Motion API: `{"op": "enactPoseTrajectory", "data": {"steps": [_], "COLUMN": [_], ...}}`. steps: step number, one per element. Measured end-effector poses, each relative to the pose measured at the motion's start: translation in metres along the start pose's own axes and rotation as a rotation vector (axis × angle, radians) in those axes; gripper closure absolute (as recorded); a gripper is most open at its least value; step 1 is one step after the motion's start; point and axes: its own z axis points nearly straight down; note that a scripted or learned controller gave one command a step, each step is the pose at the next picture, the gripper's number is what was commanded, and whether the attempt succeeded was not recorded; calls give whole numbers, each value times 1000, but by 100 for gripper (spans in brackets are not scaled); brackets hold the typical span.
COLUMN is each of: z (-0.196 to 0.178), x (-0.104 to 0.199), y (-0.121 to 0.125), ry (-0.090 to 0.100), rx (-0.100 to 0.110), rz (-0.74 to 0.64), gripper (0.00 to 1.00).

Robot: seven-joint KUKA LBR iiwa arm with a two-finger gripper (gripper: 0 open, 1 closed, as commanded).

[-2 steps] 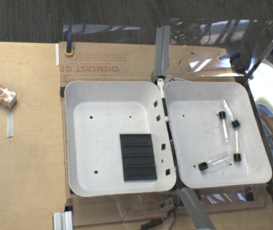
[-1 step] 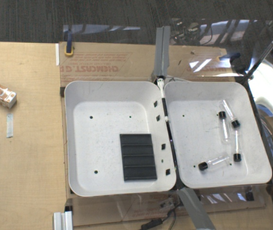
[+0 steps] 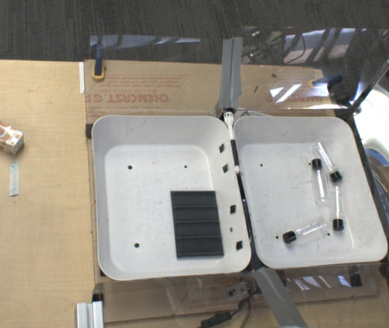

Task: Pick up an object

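Below, on the desk (image 3: 37,251), two shallow white bins sit side by side, touching along their inner edges. On the floor of the left bin (image 3: 112,149) lies a flat black ribbed block (image 3: 197,223), set toward the near right corner, its long side running away from the camera. The right bin (image 3: 365,244) holds several clear tubes with black caps: one tube (image 3: 321,157) lies near the far right part, a second (image 3: 332,178) just beside it, a third (image 3: 336,214) nearer the right wall, and a fourth (image 3: 302,233) lies crosswise near the front, its cap pointing left. The tubes lie close together but the exact contacts between them cannot be told. Well apart from the bins, on the bare wood at the far left, rests a small orange and white carton (image 3: 1,134), with a pale strip (image 3: 14,180) just in front of it. Whether the tool is released or clenched cannot be told.
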Motion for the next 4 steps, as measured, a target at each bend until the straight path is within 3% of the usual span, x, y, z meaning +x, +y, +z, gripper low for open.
{"op": "enactPoseTrajectory", "data": {"steps": [4], "z": [-1], "x": [6], "y": [-6], "ry": [-2], "rx": [0], "rz": [-320], "gripper": [100]}}
